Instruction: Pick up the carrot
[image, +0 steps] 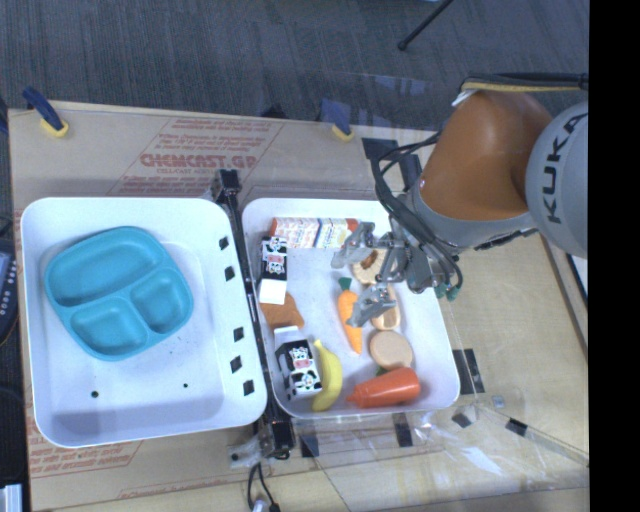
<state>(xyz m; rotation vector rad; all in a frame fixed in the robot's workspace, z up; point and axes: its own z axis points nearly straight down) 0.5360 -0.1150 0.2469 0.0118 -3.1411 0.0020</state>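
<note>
Right of centre, we see the tool (370, 280) hovering just above the carrot (349, 320) in the right bin (440, 330); whether it is spread we cannot tell. The carrot, lying mid-bin, looks like light, stiff, smooth plastic; we would grip its thicker upper half.

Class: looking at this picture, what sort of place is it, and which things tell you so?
Probably a robotics lab test bench: a KUKA arm reaches over two white bins, one full of toy food such as a carrot, one with a blue tray.
</note>
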